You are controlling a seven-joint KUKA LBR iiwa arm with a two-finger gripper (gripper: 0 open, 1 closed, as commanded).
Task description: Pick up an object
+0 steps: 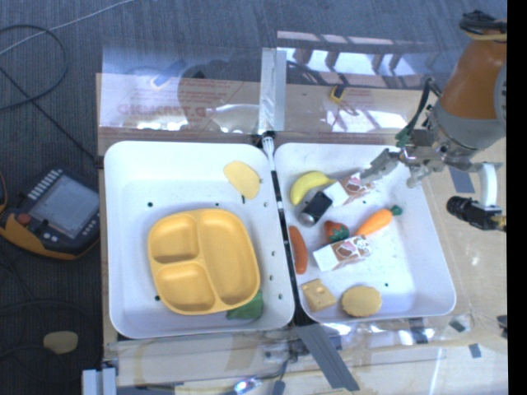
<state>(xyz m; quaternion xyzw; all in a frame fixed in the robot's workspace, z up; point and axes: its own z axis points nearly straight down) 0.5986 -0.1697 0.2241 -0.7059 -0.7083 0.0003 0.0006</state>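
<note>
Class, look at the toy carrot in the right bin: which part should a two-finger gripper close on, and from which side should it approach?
Grip the carrot across the middle of its orange body, coming straight down from above. It lies flat and slanted, green tip up-right, so the fingers should close across its narrow width. The white carton sits close at its lower-left end, so the middle to upper part probably offers more finger room.
</note>
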